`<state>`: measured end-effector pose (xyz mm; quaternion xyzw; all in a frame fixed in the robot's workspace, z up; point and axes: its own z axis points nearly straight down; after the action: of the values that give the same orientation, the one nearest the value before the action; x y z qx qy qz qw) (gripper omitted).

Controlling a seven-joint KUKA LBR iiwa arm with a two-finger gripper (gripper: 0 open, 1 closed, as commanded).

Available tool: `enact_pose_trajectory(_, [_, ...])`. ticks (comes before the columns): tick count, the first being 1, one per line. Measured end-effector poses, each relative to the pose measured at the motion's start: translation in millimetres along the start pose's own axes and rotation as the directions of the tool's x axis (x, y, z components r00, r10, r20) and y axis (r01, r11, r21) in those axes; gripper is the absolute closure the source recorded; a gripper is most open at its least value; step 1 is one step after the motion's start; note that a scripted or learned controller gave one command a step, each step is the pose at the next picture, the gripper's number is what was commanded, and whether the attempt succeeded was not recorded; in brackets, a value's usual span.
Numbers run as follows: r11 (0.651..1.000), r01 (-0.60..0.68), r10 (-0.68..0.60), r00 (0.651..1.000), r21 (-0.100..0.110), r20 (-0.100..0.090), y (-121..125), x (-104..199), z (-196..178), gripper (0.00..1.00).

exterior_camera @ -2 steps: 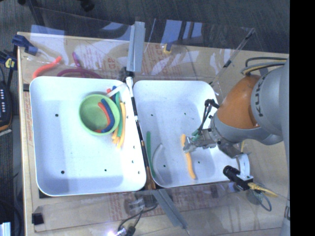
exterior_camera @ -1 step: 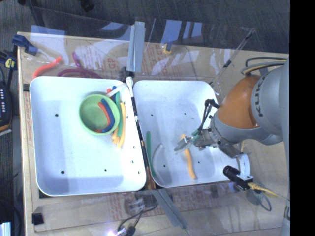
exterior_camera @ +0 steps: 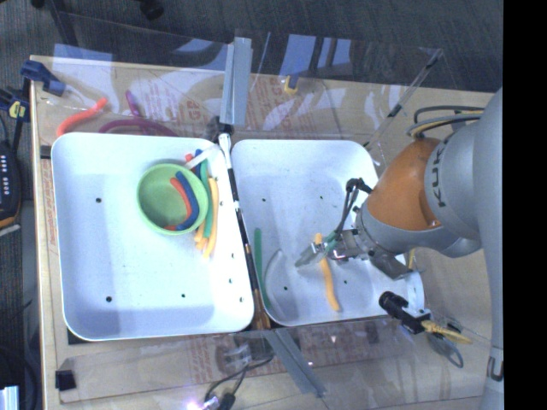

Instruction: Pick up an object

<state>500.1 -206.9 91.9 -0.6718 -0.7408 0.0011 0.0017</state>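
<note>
1. Near edge of the bench (exterior_camera: 154,348): two shallow white bins are sitting side by side, the left bin (exterior_camera: 111,272) and the right bin (exterior_camera: 291,178). Their inner walls are touching down the middle.
2. Right bin, near half: a yellow stick (exterior_camera: 330,289) is lying at a slight slant. It is running from close to the near wall up toward the bin's centre.
3. The gripper (exterior_camera: 320,250) is sitting right over the far end of the yellow stick, on the bin's right-hand side. Whether it is clamped on the stick or released: cannot tell, as the gripper body is covering the contact point.
4. A thin green stick (exterior_camera: 259,267) is lying along the right bin's left wall.
5. The grey arm (exterior_camera: 457,186), orange band above the wrist, is reaching in over the right bin's right wall.
6. Left bin, far half: a green bowl (exterior_camera: 167,196) is standing near the right wall and holding a red curved piece (exterior_camera: 184,193). Yellow sticks (exterior_camera: 210,220) are lying just beside its right rim.
7. Far-left corner of the bench: an orange piece (exterior_camera: 81,115) and a magenta cord (exterior_camera: 137,127) are lying behind the left bin.
</note>
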Motion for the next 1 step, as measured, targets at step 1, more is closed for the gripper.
enact_pose_trajectory(1, [1.0, 0.005, -0.005, 1.0, 0.001, 0.0, 0.6, -0.2, -10.6, 1.0])
